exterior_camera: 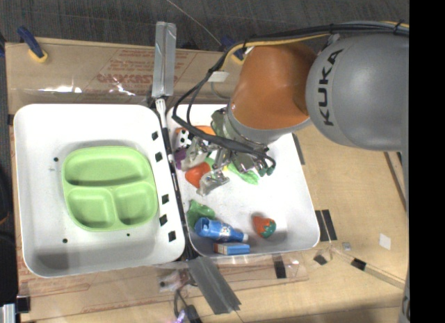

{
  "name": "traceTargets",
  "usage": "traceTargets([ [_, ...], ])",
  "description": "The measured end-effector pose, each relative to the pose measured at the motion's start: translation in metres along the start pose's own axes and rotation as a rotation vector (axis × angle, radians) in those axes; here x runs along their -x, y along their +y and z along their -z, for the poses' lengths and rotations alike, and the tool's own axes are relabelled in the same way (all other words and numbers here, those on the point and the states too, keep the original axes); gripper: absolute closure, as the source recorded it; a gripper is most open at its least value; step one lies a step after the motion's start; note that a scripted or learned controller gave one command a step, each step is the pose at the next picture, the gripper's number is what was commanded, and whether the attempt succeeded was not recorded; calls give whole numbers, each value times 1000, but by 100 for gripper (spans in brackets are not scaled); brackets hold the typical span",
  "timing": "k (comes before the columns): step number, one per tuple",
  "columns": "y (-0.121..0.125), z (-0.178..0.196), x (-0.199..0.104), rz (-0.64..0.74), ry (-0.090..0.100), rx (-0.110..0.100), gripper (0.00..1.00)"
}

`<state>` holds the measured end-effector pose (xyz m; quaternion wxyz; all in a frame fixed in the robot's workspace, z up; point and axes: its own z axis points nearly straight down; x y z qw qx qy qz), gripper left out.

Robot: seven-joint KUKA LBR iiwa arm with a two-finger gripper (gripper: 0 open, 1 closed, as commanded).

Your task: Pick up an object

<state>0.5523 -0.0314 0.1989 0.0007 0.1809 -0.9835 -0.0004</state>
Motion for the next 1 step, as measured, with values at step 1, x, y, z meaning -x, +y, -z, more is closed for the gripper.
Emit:
traceTargets([
  [1, 22, 61, 75, 62, -6, -2, 100],
])
